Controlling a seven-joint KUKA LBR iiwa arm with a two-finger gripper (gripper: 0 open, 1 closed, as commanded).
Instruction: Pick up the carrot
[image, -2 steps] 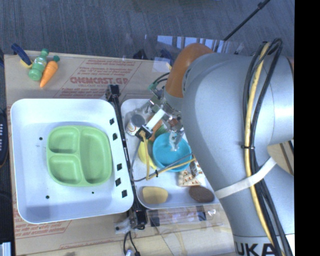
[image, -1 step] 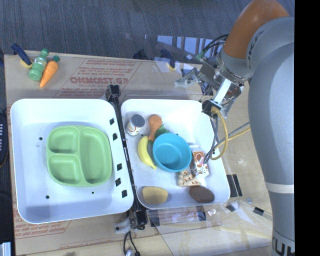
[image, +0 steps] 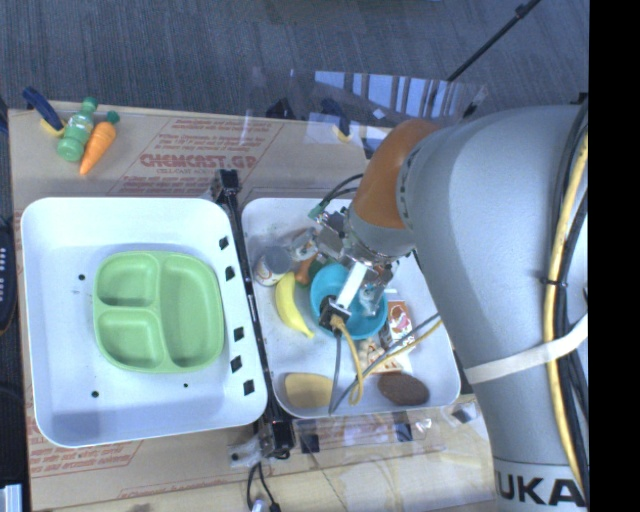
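A small orange toy carrot with a green top (image: 98, 145) is seen lying on the brown cardboard-covered desk (image: 190, 160) near its far left corner, outside both bins, touching or just beside a green plastic toy bottle (image: 75, 135). A dark blue object (image: 42, 110) lies just to the left of these.

The left shallow white bin (image: 50, 330) is occupied by a light green divided plastic tray (image: 158, 310) set near its middle. The right shallow white bin (image: 270, 215) holds a yellow banana (image: 292, 305), a blue round bowl (image: 345, 300), a brown oval item (image: 403, 387) at its near right corner, a tan flat item (image: 307, 388) at its near edge and a small printed packet (image: 398, 320).

The grey arm with its orange band (image: 385, 185) is reached into the right bin, and the end effector (image: 345, 300) is positioned over the blue bowl, well apart from the carrot. Whether it is spread or pressed together cannot be told.
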